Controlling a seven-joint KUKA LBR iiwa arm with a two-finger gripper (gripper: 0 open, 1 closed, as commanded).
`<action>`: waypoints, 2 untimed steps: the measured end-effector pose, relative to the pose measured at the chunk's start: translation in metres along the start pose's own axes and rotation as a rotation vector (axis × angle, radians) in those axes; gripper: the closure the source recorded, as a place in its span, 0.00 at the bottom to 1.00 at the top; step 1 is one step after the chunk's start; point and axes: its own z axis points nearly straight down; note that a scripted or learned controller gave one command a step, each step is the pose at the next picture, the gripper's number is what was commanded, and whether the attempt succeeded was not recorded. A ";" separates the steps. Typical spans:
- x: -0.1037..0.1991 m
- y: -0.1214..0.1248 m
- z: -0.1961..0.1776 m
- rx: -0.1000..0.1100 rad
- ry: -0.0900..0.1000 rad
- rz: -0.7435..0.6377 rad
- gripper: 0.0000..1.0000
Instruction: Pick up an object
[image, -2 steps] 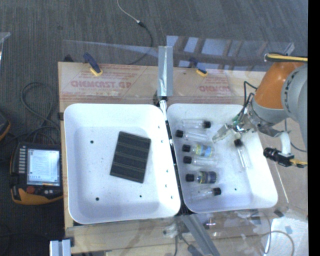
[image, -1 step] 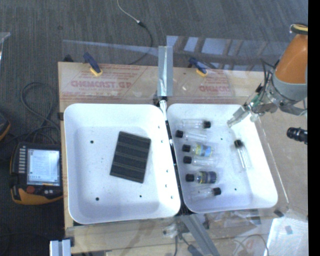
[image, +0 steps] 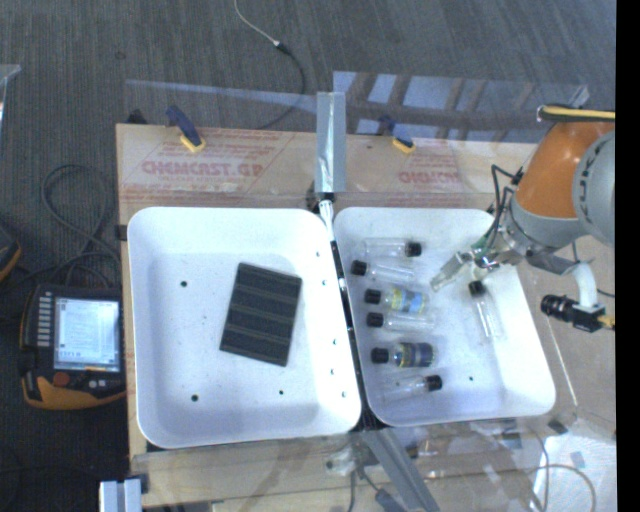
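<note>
The grey arm with its orange band reaches over the right white bin's (image: 520, 400) far right corner, its two-finger gripper (image: 462, 266) hanging low above a clear glass vial with a black cap (image: 485, 310) near the right wall; nothing sits between the fingers, and whether they are parted I cannot tell. This looks like the approach step; six more clear capped vials (image: 397, 298) lie along that bin's left side, a dark ribbed rectangular slab (image: 261, 313) rests mid-floor in the left white bin (image: 160, 400); next, I judge, it must settle on one vial and descend squarely.

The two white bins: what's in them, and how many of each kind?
Small clear vials with black caps, right bin: 7 (e.g.)
Dark ribbed slab, left bin: 1
Total: 8
</note>
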 end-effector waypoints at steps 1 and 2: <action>0.002 0.002 -0.010 -0.003 0.001 -0.001 1.00; 0.002 0.002 -0.009 -0.003 0.002 -0.001 0.00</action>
